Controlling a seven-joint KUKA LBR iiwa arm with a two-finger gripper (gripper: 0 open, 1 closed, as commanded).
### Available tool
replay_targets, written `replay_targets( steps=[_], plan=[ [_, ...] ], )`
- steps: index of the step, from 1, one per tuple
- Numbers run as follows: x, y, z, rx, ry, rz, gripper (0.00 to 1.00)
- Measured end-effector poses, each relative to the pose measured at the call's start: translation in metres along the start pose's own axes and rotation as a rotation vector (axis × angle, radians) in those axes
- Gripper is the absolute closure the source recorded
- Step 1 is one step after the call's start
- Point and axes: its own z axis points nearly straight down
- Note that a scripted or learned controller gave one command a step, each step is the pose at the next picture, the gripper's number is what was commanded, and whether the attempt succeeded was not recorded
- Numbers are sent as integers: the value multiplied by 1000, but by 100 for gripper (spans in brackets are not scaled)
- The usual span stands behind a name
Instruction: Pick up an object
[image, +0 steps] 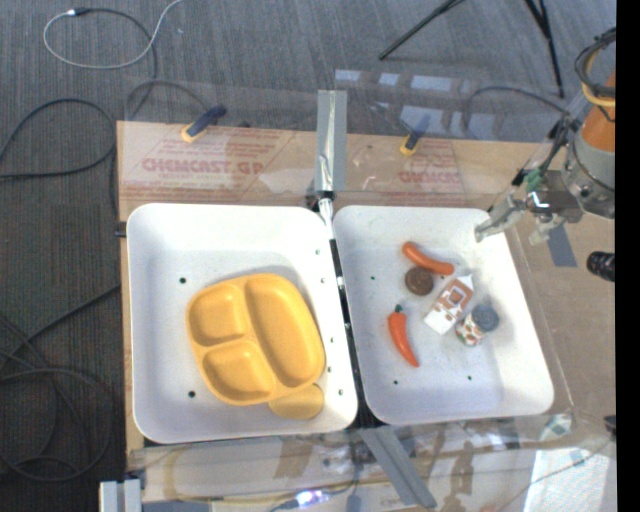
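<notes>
Nearest you, a smooth yellow divided plate (257, 338) lies tilted in the left bin (160, 250), overlapping a rounded yellow piece (298, 402). In the right bin (520, 380) you have a cluster mid-floor: an orange sausage shape (428, 259), a brown disc (419, 282), a carrot (402, 337), a white packet (449, 303) and a grey lump (484, 318), with bare floor along the near wall. Your gripper (495, 222) hangs over the far right rim, and you cannot tell how its claw stands.
</notes>
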Motion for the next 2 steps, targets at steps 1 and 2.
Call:
replay_targets(
  steps=[1, 2],
  plan=[
    [60, 44, 161, -1, -4, 144, 0],
    [61, 44, 152, 2, -7, 142, 100]
  ],
)
